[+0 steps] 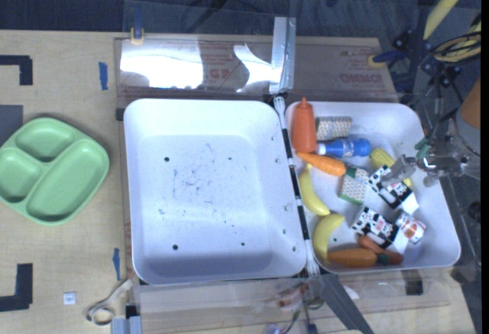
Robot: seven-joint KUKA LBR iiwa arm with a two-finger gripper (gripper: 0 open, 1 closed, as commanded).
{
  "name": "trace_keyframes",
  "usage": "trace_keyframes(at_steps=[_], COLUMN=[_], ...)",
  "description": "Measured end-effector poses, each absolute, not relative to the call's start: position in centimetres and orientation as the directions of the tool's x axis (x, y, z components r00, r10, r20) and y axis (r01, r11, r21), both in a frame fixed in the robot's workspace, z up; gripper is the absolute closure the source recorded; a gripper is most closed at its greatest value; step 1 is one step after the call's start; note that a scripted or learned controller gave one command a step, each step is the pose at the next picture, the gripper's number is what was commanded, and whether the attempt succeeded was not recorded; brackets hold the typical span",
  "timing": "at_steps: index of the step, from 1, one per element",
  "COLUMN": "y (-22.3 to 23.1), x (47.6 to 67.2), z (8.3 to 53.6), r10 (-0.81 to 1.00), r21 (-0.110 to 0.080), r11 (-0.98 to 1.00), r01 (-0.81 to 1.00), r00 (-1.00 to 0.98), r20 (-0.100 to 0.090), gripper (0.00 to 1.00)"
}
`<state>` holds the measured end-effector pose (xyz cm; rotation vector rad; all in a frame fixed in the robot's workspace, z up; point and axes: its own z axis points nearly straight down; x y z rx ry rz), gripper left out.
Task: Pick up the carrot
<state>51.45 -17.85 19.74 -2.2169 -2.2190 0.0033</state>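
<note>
Down at the six o'clock edge, a loop of tan cord (103, 308) lies on the wooden bench (61, 264), just below the left bin (206, 172), whose white floor shows faint blue scribbles. Over at nine o'clock sits a green divided plate (50, 170). Now the right bin (439, 244), and it is crowded! The carrot (322, 164) lies near the bin's left wall, at about ten o'clock within it, pointed tip toward three o'clock, touching the foot of an orange bottle (304, 126) that lies along the wall toward twelve. Just beside the carrot at one o'clock is a blue-and-white bottle (345, 147). Two bananas (315, 202) curve below it, and a second orange vegetable (355, 256) rests at the bin's six o'clock. At three o'clock the gripper (428, 164) hangs over the bin's right rim, well apart from the carrot. How wide its fingers stand, I cannot tell: metal and cables blur together there.
</note>
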Motion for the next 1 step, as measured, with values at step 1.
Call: trace_keyframes(at_steps=[1], y=[-12.49], x=[49.99], z=[12.49], r10=[0.957], r21=[-0.006], r11=[0.291], r01=[0.957], r00=[-0.291], r20=[0.005], gripper=[0.0])
